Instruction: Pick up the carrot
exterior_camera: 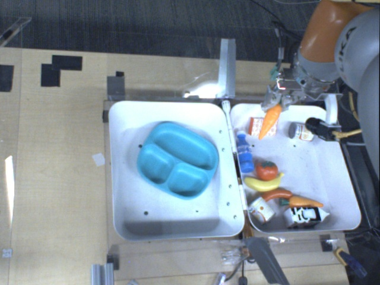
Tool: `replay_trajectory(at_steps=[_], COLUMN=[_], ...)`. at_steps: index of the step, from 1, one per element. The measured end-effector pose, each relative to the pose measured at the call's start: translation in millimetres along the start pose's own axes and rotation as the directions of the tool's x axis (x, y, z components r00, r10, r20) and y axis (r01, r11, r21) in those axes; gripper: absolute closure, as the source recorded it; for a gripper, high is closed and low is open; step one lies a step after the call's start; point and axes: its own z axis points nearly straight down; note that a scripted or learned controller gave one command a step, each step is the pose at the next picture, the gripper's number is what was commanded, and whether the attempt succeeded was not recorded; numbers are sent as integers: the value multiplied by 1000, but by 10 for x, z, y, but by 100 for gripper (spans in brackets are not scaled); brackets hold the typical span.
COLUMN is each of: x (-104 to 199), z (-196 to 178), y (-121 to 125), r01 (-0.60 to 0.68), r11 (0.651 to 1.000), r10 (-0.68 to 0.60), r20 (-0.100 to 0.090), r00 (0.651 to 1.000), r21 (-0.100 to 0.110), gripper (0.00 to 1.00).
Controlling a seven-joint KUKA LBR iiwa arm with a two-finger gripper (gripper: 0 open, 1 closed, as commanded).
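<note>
The gripper (278, 101) pinches the top of the carrot (270, 121), which hangs tilted over the back of the right bin (344, 177); its fingers are hard to make out. Below lie a tomato (267, 170), a banana (263, 184) and a blue bottle (244, 153), while the left bin (124, 159) holds a blue tray (177, 159)

Bench (53, 177): you have a pale tan top with black square marks at its far left.
Left bin (127, 218): you see it white and shallow, resting on the bench, its right wall touching the other bin.
Right bin (344, 183): white, shallow, resting on the bench just beside the left one.
Post (227, 70): a grey upright metal piece stands at the far edge, where your two bins meet.
Brackets (116, 85): dark fittings sit at the left bin's far corner.
</note>
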Motion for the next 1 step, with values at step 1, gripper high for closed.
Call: replay_trajectory(at_steps=[1], x=[13], z=[-119], y=[18], r01=[8], r11=[1000], r10=[-8], r20=[2], r00=[1000], r21=[-6], gripper=[100])
